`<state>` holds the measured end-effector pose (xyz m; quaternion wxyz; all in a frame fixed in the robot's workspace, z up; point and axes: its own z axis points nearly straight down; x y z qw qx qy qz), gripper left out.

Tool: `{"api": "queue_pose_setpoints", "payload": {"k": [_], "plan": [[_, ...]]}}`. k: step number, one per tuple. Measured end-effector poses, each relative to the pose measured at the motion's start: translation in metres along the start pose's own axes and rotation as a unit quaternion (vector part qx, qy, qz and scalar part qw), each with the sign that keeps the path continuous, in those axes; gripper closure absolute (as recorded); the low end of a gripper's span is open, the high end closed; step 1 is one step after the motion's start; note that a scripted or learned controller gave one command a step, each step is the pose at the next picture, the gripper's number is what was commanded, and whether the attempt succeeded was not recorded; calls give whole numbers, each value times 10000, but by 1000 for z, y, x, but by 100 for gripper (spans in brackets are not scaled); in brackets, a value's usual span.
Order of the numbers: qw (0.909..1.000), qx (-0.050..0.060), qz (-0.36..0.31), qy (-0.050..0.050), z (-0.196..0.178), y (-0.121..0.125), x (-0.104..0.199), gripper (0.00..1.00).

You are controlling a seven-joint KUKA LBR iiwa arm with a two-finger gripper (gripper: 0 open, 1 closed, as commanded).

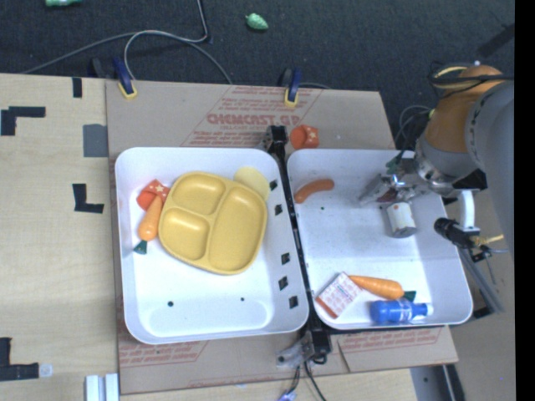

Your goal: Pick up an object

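My gripper [386, 192] hangs over the upper right part of the right bin [435, 261], with nothing visibly in it. An orange sausage-shaped piece [313, 189] lies to its left in the same bin. Near that bin's front lie a carrot [376, 286], a red-and-white packet [337, 295] and a blue bottle [399, 311]. The left bin [201, 316] holds a yellow divided plate [213, 221], a small carrot [150, 220], a red piece [152, 193] and a pale yellow object [251, 178] half hidden behind the plate.
A red-orange item [303, 136] sits just behind the bins where they meet. Black clips [288, 249] run along the divide between the bins. Two clamps [292, 86] hold the cardboard sheet. Green objects [257, 22] lie on the dark floor behind.
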<state>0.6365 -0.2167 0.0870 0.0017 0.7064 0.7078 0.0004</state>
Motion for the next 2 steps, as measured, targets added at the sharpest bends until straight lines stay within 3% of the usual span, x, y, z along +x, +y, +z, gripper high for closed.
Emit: {"api": "queue_pose_setpoints", "payload": {"k": [1, 2], "plan": [[10000, -6, -6, 7, 1, 33, 51, 0], [10000, -5, -12, -5, -10, 34, 50, 100]]}}
